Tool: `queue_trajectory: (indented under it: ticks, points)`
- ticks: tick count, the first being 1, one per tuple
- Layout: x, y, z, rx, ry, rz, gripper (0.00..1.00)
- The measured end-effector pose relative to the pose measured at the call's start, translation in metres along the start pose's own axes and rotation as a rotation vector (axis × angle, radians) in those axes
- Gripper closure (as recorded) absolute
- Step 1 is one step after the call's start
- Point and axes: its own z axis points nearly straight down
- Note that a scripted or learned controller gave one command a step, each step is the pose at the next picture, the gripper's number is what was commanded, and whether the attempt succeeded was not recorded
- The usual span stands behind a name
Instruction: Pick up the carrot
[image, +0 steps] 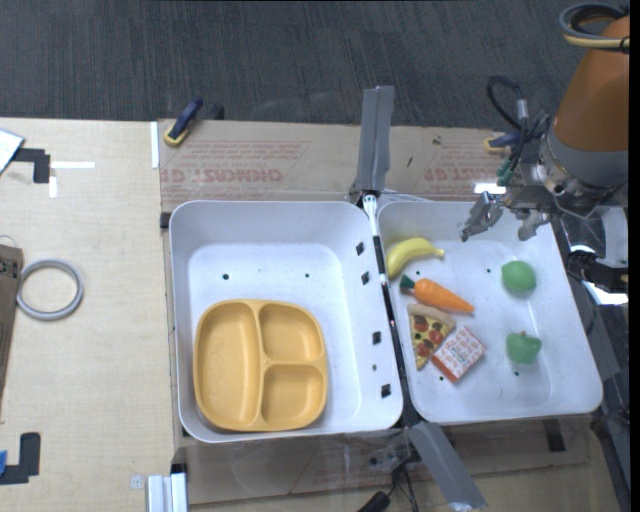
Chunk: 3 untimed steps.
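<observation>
A grey KUKA arm (590, 110) is reaching in from the right over 2 white bins, its gripper (505, 215) hanging above the far edge of the right bin (560, 390) with both fingers spread and nothing between them. The left bin (250, 225) is holding a yellow divided tray (262, 362) and nothing else that matters here.

The carrot (442, 294) is lying on the right bin's floor near the dividing wall, tilted, its green top pointing toward the left bin. A banana (408, 254) is lying just beside it on the far side, and a pizza slice (428, 334) and a red-and-white packet (460, 352) are crowding it on the near side.

That crowding is the likely trouble. A descent drifting off the carrot's middle is risking a pinch on the banana or a finger landing on the pizza slice. A grip set along the tapered body, rather than across it, is liable to squeeze the carrot out sideways. The bin wall close by is leaving little room for the fingers. 2 green items (518, 278) are sitting well apart, posing no evident hazard.
</observation>
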Motion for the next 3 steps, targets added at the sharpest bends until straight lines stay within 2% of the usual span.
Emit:
queue_trajectory:
  ticks: [1, 2, 3]
  points:
    - [0.002, -0.043, 0.161, -0.001, 0.001, -0.009, 0.00]
    - [-0.032, 0.011, 0.165, -0.007, -0.001, -0.115, 0.00]
    - [-0.032, 0.011, 0.155, -0.006, 0.002, -0.111, 1.00]
